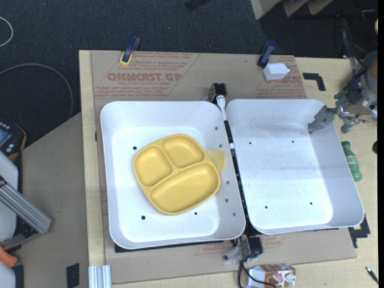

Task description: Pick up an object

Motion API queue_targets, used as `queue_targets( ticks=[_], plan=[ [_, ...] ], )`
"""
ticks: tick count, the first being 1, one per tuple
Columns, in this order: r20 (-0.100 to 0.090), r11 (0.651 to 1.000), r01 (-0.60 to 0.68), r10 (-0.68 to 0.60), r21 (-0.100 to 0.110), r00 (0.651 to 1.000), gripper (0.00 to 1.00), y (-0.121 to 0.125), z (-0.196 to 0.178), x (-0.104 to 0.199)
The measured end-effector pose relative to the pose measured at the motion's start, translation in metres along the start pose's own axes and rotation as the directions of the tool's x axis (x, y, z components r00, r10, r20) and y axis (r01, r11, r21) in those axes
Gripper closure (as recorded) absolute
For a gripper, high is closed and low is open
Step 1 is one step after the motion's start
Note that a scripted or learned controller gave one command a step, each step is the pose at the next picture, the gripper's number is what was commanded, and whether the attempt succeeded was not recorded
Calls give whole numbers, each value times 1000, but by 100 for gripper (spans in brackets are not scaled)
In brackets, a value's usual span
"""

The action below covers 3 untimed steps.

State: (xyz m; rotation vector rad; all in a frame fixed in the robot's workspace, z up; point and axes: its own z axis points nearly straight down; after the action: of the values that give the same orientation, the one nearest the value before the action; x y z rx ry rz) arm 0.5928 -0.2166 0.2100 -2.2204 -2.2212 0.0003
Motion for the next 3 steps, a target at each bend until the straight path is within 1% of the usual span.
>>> queue_targets(
  ticks=[1, 2, 3],
  plan=[
    [0, 1000, 2, -2, -5, 1000, 0, -89, -120, 45],
    [5, 1000, 5, -4, -23, 1000, 0, -114, -336, 85],
    [4, 1000, 1, -1, -8, 1000, 100, -113, -337, 84]
  ],
)
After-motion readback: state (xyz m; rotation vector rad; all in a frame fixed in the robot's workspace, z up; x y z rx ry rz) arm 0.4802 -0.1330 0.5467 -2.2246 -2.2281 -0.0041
